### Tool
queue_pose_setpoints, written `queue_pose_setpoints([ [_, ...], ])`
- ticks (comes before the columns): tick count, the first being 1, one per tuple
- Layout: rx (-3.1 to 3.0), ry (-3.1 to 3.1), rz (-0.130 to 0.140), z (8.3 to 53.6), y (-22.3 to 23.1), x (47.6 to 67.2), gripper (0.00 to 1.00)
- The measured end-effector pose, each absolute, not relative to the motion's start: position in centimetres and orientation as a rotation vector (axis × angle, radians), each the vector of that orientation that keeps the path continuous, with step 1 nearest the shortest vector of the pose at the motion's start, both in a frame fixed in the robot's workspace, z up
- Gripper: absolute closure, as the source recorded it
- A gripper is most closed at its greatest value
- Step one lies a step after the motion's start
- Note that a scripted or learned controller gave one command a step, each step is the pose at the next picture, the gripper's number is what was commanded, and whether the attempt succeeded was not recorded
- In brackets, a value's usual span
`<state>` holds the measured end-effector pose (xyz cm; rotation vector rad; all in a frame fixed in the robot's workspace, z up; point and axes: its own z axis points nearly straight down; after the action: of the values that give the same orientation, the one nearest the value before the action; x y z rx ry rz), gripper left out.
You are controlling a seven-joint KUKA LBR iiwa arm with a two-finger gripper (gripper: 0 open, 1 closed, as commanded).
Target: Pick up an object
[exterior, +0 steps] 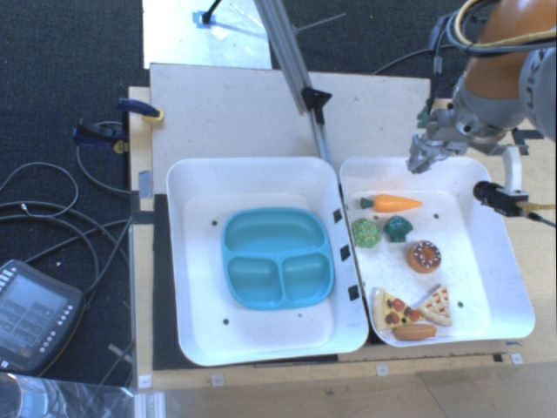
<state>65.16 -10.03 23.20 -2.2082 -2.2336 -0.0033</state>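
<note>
While my hand [424, 158] hangs over the right bin's [487, 259] far rim, I cannot tell its grip. Just nearer lies a smooth orange carrot [393, 203], tapered, green-topped, beside two knobbly green pieces.

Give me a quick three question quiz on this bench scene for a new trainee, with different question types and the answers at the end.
1. True or false: the blue divided plate lies in the right bin.
2. Which toy lies nearest the pincer? A) carrot B) donut C) hot dog
3. Fill in: two pizza slices lie near the right bin's ___ edge.

Key: 1 false, it lies in the left bin. 2 A. 3 front.
</note>
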Motion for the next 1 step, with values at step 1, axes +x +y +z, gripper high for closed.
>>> queue_pose_setpoints([
  [1,-2.210,-2.232,-0.003,23.07,-5.57,64.96,1.00],
])
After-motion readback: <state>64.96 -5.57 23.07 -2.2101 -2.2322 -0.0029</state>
